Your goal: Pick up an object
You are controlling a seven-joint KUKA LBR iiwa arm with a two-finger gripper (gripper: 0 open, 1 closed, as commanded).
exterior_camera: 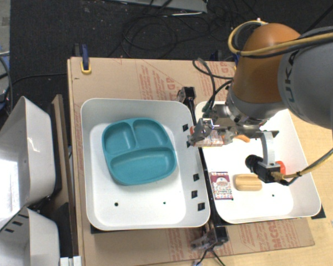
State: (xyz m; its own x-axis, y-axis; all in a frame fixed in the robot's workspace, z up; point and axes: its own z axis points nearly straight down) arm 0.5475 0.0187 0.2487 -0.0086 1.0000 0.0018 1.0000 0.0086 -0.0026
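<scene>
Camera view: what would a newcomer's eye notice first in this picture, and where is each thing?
The grey arm with its orange band fills the upper right, hanging over the right bin. In the left bin lies a teal divided plate, the largest splash of colour. Near the right bin's front lie a small red-and-white packet and a tan block, side by side.
</scene>
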